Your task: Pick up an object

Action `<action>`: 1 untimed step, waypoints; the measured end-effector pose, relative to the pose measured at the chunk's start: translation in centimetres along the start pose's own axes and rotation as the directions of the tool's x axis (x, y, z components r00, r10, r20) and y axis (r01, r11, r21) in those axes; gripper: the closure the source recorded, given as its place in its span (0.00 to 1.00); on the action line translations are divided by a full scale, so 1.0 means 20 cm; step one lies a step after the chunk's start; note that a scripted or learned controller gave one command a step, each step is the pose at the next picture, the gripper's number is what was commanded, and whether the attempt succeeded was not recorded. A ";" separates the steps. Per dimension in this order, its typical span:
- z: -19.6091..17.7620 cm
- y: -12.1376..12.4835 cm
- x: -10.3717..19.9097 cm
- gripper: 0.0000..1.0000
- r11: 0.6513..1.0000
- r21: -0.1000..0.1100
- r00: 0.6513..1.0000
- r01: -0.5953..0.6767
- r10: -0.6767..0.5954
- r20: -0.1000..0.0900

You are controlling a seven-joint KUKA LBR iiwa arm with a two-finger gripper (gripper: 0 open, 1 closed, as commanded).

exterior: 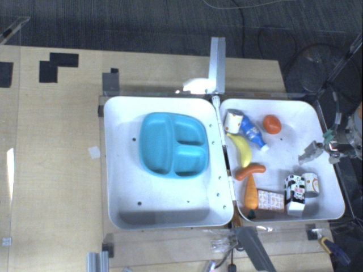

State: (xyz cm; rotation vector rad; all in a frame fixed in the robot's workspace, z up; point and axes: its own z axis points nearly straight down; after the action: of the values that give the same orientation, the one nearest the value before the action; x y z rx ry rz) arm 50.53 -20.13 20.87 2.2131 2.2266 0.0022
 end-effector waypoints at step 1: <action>0.11 -0.08 -0.02 0.00 0.954 -0.001 0.954 -0.299 0.299 0.000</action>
State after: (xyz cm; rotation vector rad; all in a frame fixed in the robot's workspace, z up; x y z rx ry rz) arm 48.95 -20.56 18.63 2.5240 1.8667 0.0039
